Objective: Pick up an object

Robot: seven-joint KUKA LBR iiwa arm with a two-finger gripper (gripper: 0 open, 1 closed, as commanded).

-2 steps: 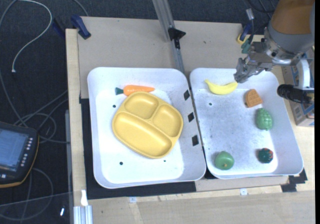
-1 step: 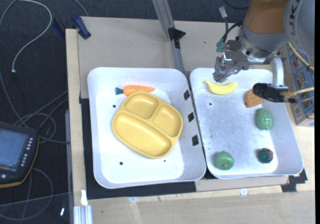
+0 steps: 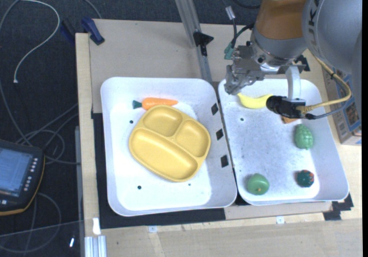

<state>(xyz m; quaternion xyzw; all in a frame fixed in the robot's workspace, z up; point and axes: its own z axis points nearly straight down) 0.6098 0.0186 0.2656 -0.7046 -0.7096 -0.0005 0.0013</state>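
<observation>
Green apple (image 3: 257, 183) sits nearest, at the front edge of the right bin (image 3: 328, 187), with a small dark red-and-green fruit (image 3: 305, 178) near it toward the front right corner. Further back along the right wall rests a green knobbly piece (image 3: 303, 137), maybe a pepper. Banana (image 3: 254, 100) lies at the back left of that bin, near the divide between bins. Gripper (image 3: 236, 84) hangs over the bin's back left corner, just beside the banana's left end; whether its jaws are wide or narrow I cannot tell, the wrist body covers them, and nothing shows held. Black fitting with orange cable (image 3: 286, 106) off the wrist lies just right of the banana, close or touching. Left bin (image 3: 115, 135) holds a yellow divided plate (image 3: 170, 142) and a carrot (image 3: 158, 102) behind it. Likely target: the banana, nearest to the tool. Risks, as I judge them: tool sits off the banana's end, not over its middle, so a straight descent could close on the tip and let the curved fruit pivot out; it could also strike the bin's back wall or rim, being so near the corner. Smooth, curved skin may slip under a narrow pinch. Trailing cable could drag the banana aside as the wrist moves.
</observation>
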